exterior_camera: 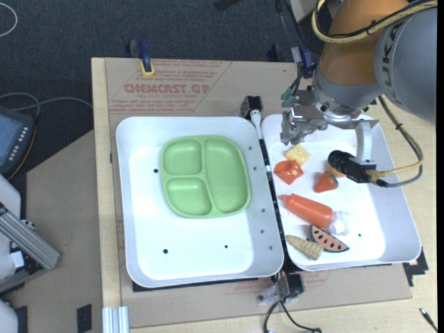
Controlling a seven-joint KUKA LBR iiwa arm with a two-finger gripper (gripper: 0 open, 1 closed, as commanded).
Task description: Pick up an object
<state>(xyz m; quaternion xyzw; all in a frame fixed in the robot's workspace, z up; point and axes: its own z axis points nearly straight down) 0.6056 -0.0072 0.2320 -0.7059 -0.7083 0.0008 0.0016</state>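
**Two bins, with the gripper over the right one**

Two shallow white bins sit side by side on the bench. The left bin (139, 207) holds a green divided plate (206, 175), lying flat a little above the bin's middle. The right bin (397, 222) holds a scatter of small toy foods.

The gripper (297, 132) is at the upper left corner of the right bin, close to the wall between the two bins. From this angle it cannot be told whether it is open or closed.

A yellow block (298, 154) lies on the bin floor just beside the gripper's tip, on the side nearer the camera. Whether the two touch is unclear. A red piece (288, 172) lies against the block's lower edge, and a second red piece (326, 182) lies a little to its right.

Lower down, an orange-red carrot-like toy (306, 209) lies at a slant. Near the bin's front edge, a watermelon slice (329, 240) rests beside a tan cone (304, 246), the two apparently touching.
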